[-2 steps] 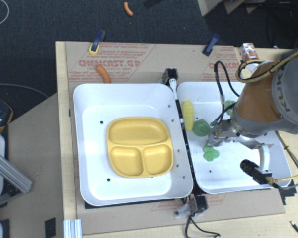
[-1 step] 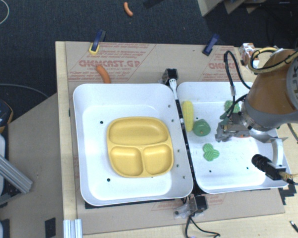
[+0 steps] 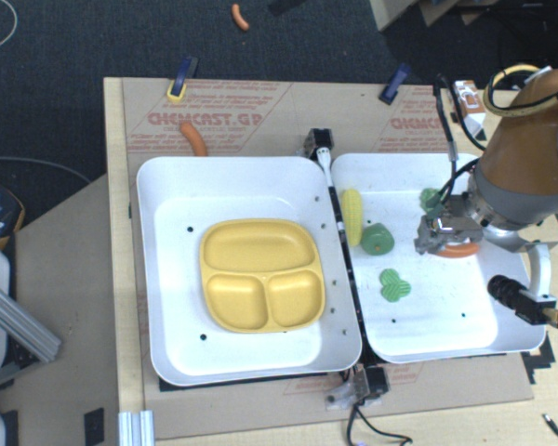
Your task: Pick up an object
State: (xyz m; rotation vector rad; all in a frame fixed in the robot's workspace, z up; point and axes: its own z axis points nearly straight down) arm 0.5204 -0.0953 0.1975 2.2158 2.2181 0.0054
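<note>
Pincer [image 3: 444,233] sits low over an orange item [image 3: 458,248] at 3 o'clock; I cannot tell its opening. Centre before closing.

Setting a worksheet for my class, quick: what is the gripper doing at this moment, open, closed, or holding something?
Gripper: low in the right shallow white bin, over a flat orange object; open or closed cannot be told.

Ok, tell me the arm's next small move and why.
Probably a short straight descent: the gripper hovers in the right bin directly above an orange object, while the corn and green pieces lie further left.
</note>
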